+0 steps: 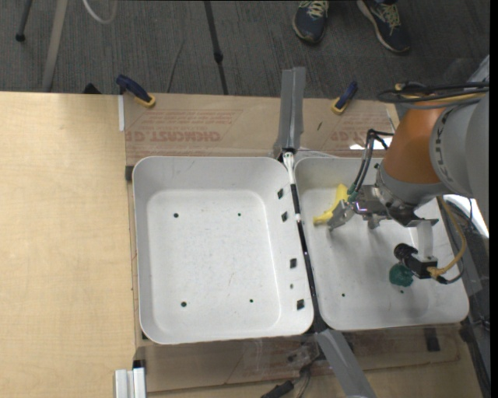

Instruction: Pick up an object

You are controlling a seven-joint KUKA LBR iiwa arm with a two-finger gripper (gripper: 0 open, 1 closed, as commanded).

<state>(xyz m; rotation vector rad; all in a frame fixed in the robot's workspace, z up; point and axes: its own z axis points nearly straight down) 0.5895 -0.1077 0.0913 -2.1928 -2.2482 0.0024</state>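
Desk of pale wood, carrying a sheet of brown cardboard on which two shallow white plastic bins sit side by side, touching along their inner edges.

Left white bin: bare speckled floor with four small dark dots near its corners; small black clips along its right wall.

Right white bin: holds two items. A small yellow curved object lies in the upper left part of the floor, near the dividing wall. A small dark green rounded object lies lower and further right, well apart from the yellow one.

Arm, grey with an orange band, enters from the right and reaches over the right bin. Claw sits at the yellow object, its metal tips just at that object's lower end; whether the tips are spread or closed, and whether they grip the yellow object, cannot be told. A black fitting with cable hangs below the wrist, just beside the green object.

Two blue-and-yellow clamps and at the cardboard's far edge. A grey metal post stands behind the bins' junction. Dark carpet floor beyond, with two shoes at the top.
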